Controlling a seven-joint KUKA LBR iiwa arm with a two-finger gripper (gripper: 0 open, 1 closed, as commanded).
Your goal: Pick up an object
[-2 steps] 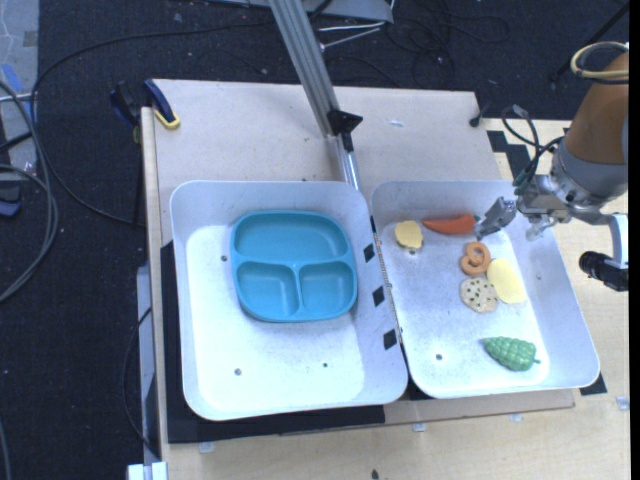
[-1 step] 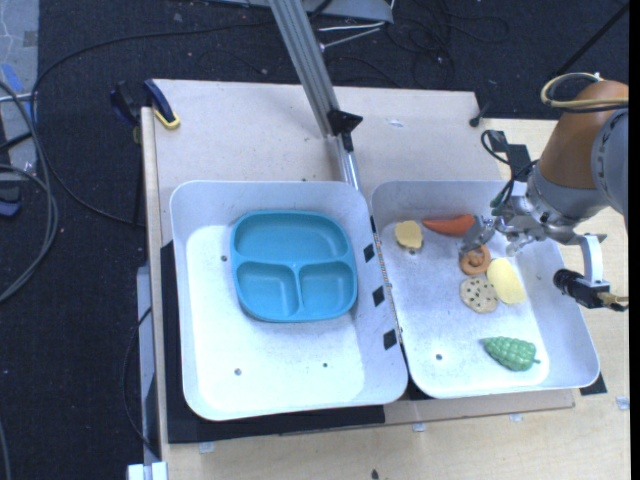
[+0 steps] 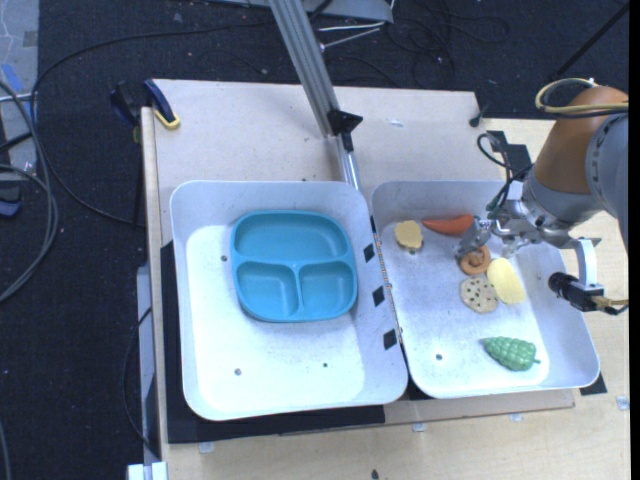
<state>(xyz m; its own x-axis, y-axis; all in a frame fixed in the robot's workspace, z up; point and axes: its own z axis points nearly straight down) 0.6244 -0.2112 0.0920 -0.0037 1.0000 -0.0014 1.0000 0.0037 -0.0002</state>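
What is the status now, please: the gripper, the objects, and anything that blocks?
Gripper low in right bin, at orange carrot and round brown piece; grasp unclear. Cookie, yellow piece crowd close. Blue tray in left bin.

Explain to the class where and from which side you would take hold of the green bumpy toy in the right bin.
Grip the green bumpy toy across its narrow width at the middle, coming straight down from above. It lies flat and apart from the cookie and yellow piece, with bare floor along both its long sides, but the bin's rim stands close on its right. The tool hangs over the orange items.
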